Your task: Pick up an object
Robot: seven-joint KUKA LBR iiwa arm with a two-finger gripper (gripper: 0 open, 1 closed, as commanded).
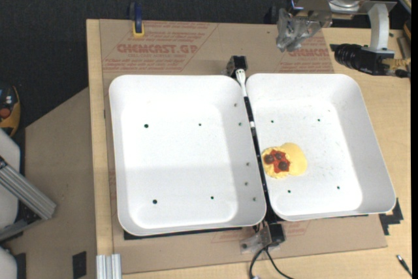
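Even overhead light leaves the white bins (176, 140) bright, with a soft shadow band across the left one; focus mildly soft.

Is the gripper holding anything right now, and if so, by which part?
Nothing is held. The gripper hangs above the bench beyond the right bin, with nothing between its fingers. The yellow and red object lies in that bin, near its left wall.

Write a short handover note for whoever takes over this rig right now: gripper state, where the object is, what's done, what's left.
Gripper: raised above the bench behind the right bin, nothing between its fingers.
Object: one yellow toy with red markings lies in the right bin, near its left wall, close to the divider with the left bin.
Done: no pick yet; the toy rests on the bin floor.
Left: bring the gripper over the toy, descend, grasp it and lift.
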